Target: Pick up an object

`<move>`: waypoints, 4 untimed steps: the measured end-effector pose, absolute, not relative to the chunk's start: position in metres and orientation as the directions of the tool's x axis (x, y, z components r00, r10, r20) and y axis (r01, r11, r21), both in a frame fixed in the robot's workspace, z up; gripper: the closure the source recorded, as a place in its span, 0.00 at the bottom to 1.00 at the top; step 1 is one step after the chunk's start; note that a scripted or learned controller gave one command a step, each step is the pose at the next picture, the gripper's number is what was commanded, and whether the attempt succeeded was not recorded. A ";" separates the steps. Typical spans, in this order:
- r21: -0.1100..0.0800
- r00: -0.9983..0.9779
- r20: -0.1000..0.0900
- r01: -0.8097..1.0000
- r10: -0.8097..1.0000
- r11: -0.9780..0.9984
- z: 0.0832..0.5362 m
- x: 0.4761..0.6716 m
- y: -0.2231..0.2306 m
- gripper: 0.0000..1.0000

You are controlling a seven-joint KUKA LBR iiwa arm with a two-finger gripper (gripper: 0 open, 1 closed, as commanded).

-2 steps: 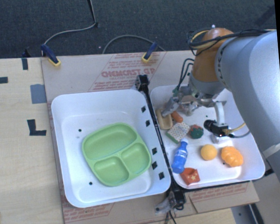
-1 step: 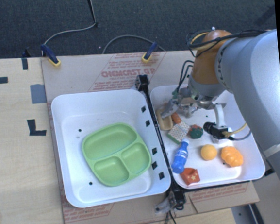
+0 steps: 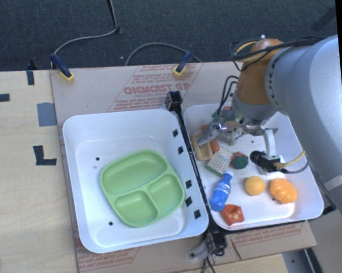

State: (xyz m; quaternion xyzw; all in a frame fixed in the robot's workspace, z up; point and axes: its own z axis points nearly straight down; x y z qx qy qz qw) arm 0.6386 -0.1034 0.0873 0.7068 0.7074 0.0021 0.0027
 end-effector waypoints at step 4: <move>0.002 0.001 -0.005 1.000 1.000 -0.001 0.087 0.644 -0.100 0.00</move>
